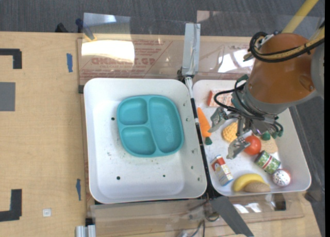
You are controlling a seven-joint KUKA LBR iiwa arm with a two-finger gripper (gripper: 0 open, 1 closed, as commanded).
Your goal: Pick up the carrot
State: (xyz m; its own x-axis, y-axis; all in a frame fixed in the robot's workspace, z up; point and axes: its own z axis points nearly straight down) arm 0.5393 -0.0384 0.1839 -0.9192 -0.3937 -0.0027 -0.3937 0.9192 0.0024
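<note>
Banana [249,182] lies nearest; gripper [238,137], fingers apart and empty, has the carrot [203,123] at nine o'clock, long axis twelve-to-six.

The arm's orange band [281,68] and wrist hide the back part of the right bin [300,179]. The gripper [238,137] overlaps a yellow item [230,131], which stays unidentifiable. The arm runs off the right edge.

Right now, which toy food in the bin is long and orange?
The carrot, lying along the right bin's left wall. The tomato is round and red; the banana is yellow.
</note>
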